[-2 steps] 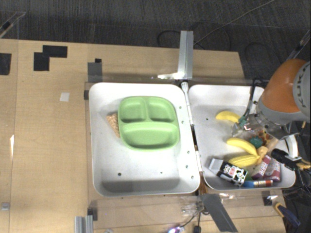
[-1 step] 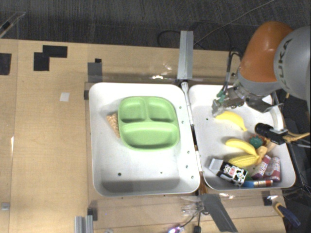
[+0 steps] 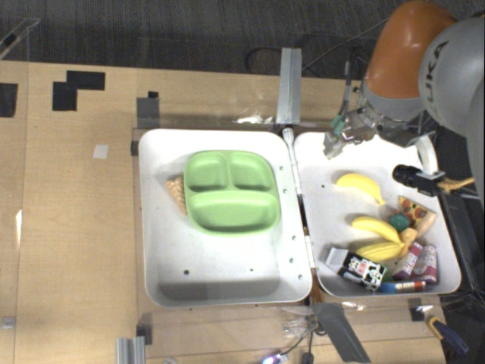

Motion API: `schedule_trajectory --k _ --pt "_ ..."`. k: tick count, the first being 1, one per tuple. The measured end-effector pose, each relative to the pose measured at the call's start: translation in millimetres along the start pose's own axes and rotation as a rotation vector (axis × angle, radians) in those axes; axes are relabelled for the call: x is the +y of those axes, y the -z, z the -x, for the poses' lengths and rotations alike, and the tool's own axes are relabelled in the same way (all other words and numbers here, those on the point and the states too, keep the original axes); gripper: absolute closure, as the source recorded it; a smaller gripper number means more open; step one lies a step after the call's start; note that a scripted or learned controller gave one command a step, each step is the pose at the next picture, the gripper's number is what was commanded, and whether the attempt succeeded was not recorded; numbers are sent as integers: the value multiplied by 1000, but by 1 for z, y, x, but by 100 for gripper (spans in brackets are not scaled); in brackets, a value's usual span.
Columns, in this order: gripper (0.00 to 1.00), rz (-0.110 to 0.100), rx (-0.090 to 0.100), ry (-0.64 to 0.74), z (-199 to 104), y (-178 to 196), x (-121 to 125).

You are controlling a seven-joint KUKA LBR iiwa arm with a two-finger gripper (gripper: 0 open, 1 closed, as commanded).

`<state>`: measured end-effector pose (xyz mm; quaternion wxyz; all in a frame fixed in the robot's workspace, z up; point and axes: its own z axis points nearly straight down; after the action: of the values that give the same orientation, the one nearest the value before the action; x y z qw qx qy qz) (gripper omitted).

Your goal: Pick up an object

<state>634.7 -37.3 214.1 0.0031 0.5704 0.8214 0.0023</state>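
The two-finger metal gripper (image 3: 336, 144) is being held above the right white bin's (image 3: 453, 275) far corner; its state cannot be told. The curved yellow plastic banana (image 3: 361, 186) is being judged light, stiff and slippery, best gripped mid-body.

The gripper (image 3: 334, 144) is seen above the far left corner of the right bin (image 3: 447, 283). A banana (image 3: 361, 185) lies just in front of it. More bananas (image 3: 377, 229) and small packages (image 3: 362, 270) are piled further beyond, well apart.
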Motion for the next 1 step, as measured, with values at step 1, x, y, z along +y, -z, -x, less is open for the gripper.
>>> schedule_trajectory --k 1 --pt "0 0 0 0 0 0 0"
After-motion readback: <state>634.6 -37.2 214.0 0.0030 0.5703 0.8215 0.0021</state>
